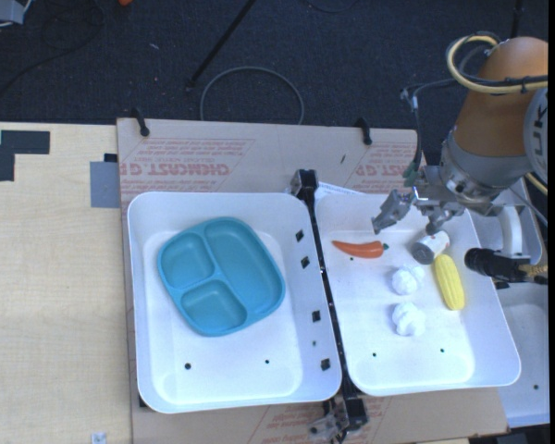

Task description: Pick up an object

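In the right bin (481, 359) lie a red chili pepper (358, 248), a yellow corn cob (450, 282), two white lumpy pieces (405, 281) (408, 318) and a small grey-and-white cylinder (431, 247). My gripper (413, 215) hangs over the back of this bin, open, its fingers spread wide with nothing between them. The pepper lies just below and left of the left finger (388, 214). The cylinder sits right under the right finger (441, 220); whether they touch I cannot tell.
The left bin (166, 368) holds a blue divided plate (222, 275). A black divider (319, 285) with clips runs between the two bins. The front half of the right bin is bare white floor.
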`<state>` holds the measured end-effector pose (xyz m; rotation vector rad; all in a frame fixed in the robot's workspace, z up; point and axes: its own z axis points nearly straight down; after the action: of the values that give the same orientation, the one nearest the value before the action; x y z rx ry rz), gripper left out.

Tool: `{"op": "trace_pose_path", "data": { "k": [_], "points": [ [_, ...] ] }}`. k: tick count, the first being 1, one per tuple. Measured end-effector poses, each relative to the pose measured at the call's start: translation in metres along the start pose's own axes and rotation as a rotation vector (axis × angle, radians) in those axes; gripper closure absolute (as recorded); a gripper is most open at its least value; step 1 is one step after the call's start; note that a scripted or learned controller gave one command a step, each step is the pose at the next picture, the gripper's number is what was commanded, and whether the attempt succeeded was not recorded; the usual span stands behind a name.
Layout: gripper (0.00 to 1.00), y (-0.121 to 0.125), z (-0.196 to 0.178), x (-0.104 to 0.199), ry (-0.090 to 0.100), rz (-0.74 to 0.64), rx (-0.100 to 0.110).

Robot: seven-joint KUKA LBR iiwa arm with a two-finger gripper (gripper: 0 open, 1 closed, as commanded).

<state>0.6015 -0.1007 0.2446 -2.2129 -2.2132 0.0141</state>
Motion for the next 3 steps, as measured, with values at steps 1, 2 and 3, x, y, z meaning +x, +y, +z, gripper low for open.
{"op": "trace_pose_path", "data": {
  "k": [1, 2, 3],
  "points": [
    [0.0, 0.002, -0.006, 0.0, -0.001, -0.001, -0.011],
    [0.0, 0.009, 0.042, -0.004, -0.002, 0.0, -0.008],
    [0.0, 0.009, 0.106, 0.001, -0.001, 0.0, -0.006]
  ]
}}
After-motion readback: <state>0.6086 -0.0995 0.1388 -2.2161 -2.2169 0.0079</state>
